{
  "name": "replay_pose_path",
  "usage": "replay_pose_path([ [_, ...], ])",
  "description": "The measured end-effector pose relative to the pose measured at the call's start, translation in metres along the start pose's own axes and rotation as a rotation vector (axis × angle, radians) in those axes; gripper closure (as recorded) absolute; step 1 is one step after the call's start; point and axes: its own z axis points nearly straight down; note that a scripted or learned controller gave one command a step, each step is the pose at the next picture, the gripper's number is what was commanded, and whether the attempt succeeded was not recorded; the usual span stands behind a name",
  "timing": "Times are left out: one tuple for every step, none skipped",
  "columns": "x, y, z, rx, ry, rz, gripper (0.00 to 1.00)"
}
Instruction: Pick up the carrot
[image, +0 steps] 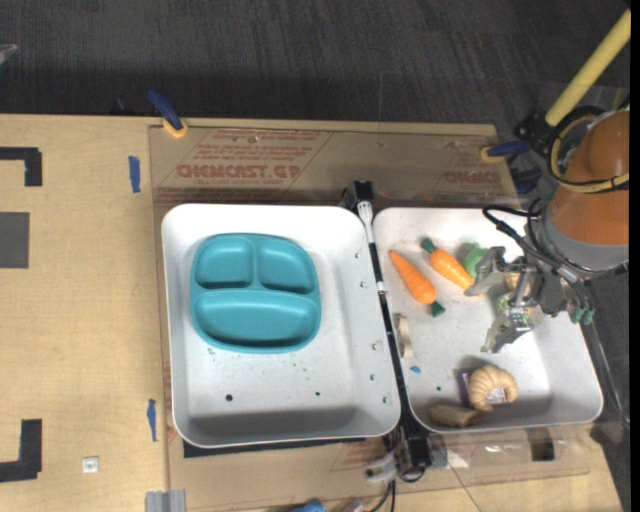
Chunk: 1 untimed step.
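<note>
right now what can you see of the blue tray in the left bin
The blue tray is a teal, rounded-rectangle divided plate that looks like smooth plastic. It has three compartments: two smaller ones along the far side and one long one along the near side, with nothing in them. It lies flat, right side up, on the floor of the left bin, toward its far left, touching nothing else.

Faint red print runs along the cardboard sheet (300, 160) behind the bins, too blurred and mirrored to read for certain.
</note>
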Motion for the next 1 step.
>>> replay_pose_path([
  [-0.0279,0.0166,0.0968,-0.003,0.009,-0.046,0.0],
])
